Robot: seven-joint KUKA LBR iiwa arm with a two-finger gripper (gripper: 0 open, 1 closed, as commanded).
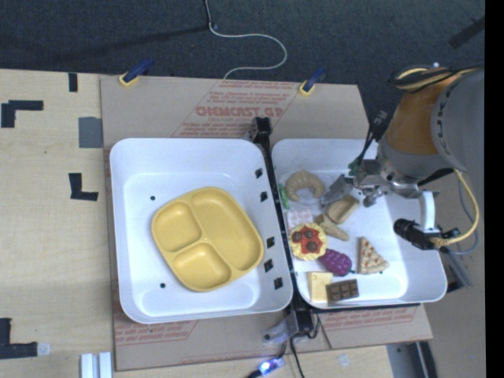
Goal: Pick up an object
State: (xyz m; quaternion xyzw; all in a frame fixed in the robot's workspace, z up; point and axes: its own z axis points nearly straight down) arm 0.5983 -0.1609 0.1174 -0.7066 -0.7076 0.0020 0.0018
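Observation:
My gripper (350, 195) hangs low over the middle of the right bin (417, 286), with the grey arm and its orange band coming in from the right. Its fingers stand open, spread over a tan bread-like piece (342, 210) that lies just at their tips. I cannot tell whether they touch it. Near it lie a croissant (305, 184), a round red-topped pizza toy (308, 241), purple grapes (337, 261), a triangular slice (370, 256), a chocolate bar (342, 290) and a yellow cheese block (318, 283).
The left bin (134, 172) holds a yellow divided tray (206, 236). A black divider with clips (272, 211) runs between the bins. A black fitting with yellow cable (421, 235) hangs off the arm over the right bin's right side.

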